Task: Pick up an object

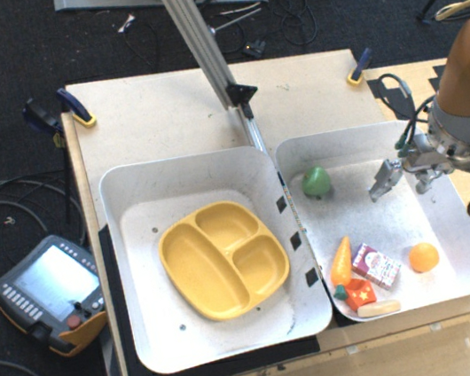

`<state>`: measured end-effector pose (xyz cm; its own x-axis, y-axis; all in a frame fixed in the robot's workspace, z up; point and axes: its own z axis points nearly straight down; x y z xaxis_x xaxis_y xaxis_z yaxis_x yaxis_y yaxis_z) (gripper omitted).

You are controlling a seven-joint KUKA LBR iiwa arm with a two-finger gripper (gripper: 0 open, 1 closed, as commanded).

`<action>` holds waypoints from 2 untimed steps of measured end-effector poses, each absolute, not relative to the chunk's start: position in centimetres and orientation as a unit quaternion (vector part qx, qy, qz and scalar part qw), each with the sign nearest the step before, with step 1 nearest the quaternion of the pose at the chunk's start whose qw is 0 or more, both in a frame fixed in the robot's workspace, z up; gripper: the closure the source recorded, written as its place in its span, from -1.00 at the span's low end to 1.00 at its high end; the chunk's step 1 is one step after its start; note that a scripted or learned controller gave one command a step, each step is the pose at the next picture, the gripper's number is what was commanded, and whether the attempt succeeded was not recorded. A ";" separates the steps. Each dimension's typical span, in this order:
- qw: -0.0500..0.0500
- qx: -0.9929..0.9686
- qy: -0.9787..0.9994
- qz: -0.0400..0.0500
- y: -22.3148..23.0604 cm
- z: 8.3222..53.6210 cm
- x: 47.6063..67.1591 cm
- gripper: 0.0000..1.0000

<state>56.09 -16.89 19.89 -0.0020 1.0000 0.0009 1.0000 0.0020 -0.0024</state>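
From the camera above the bench, my arm point(469, 87) comes in from the right, its orange band above the grey wrist, and my gripper point(403, 179) hangs over the upper right part of the right bin point(466, 272). Its two fingers point(384, 180) are spread apart, released, with nothing between them. One points left toward the middle of the bin, the other sits lower right.

In the right bin, a green ball point(315, 182) lies near the upper left corner, left of my gripper and apart from it. An orange ball point(424, 256) sits toward the lower right, below my gripper. Along the lower left edge is a cluster: a carrot point(340, 258) lying at a slant, a small pink and white box point(376, 267) just to its right, a red piece point(361, 294) below them, and a pale, elongated piece point(378, 309) against the bin's front wall. I cannot tell whether these touch each other.

The left bin point(137, 245) holds a yellow divided plate point(223, 258), three compartments, lying flat near the middle.

A metal pole point(200, 40) slants up from between the bins. A pendant point(51, 296) with a screen lies on the floor to the left.
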 end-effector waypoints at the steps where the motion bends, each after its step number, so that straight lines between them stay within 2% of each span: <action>1: 0.001 -0.707 -0.707 0.000 -16.9 19.9 56.1 -1.00; 2: 0.002 -0.708 -0.707 0.002 -17.8 14.6 55.6 -1.00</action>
